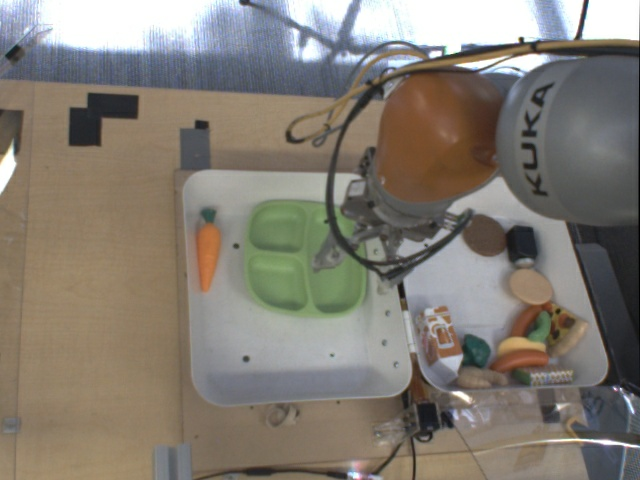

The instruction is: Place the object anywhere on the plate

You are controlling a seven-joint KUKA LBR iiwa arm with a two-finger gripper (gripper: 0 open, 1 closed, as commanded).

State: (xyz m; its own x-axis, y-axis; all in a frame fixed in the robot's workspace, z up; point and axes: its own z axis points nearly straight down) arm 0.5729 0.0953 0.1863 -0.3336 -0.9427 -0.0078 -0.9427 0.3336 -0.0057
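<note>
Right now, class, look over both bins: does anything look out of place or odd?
The carrot lies alone on the left bin's floor beside the green plate, not on it. The other toy food is piled in the right bin's near corner. Nothing looks spilled or broken.

This is a robotics lab, set up for pick-and-place trials. An industrial arm [560,128] marked KUKA, grey with an orange band, reaches over a plywood tabletop [90,318] bearing two white bins [300,383] fixed side by side. Loose cables [340,118] loop from the wrist, and more wiring runs along the near edge. Black marker shapes [100,116] are stuck to the wood. The things in the bins are toys: a plastic carrot [207,251], a green divided plate [300,258], and a heap of play food [520,343]. Grey carpet [200,28] lies beyond the tabletop.
</note>
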